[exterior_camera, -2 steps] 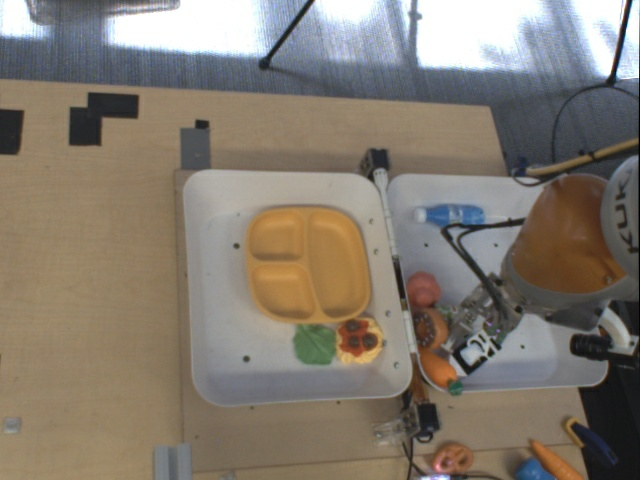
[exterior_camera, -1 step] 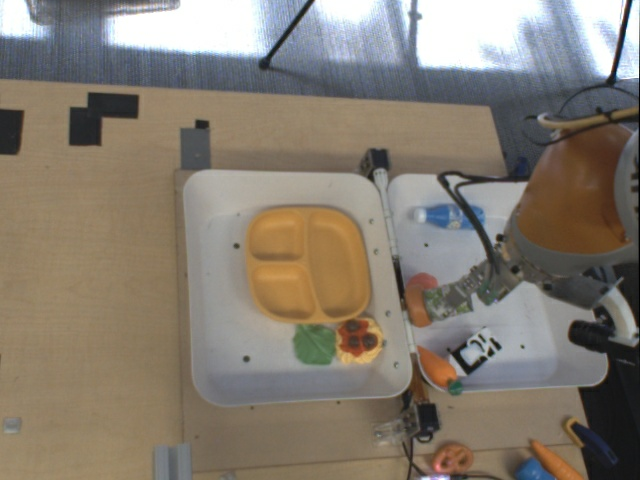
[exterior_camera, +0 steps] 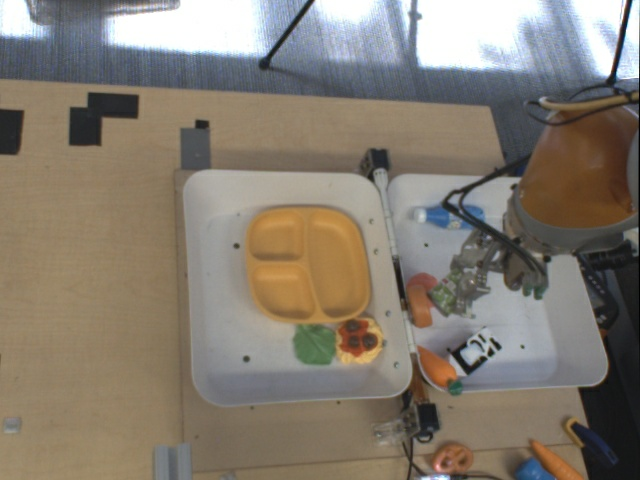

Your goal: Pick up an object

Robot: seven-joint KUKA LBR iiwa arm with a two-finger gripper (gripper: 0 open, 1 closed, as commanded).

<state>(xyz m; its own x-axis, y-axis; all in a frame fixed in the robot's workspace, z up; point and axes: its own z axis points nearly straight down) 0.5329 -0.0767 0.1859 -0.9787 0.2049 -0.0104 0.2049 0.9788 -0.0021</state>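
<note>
The gripper [exterior_camera: 468, 286] hung low over the right bin [exterior_camera: 570, 353], reaching in from the arm [exterior_camera: 585, 173] on the right, whose orange band sat just above the wrist. Whether it was clamped on anything could not be told from this angle.

Just to the gripper's left, touching or nearly touching its tip, lay a red and orange sausage-like toy [exterior_camera: 420, 300] against the bin's left wall. Below the gripper, toward the near edge of the bin, sat a black-and-white block [exterior_camera: 474, 352], and just left of that block lay a toy carrot [exterior_camera: 436, 367] with a green tip. Above the gripper, near the bin's far wall, rested a blue and white bottle-like item [exterior_camera: 440, 216].

Well to the gripper's left, in the left bin [exterior_camera: 215, 298], stood a yellow divided plate [exterior_camera: 307, 263]. Beside that plate's near edge lay a green leaf toy [exterior_camera: 315, 344] and, touching it, a small toy pizza [exterior_camera: 360, 340].
</note>
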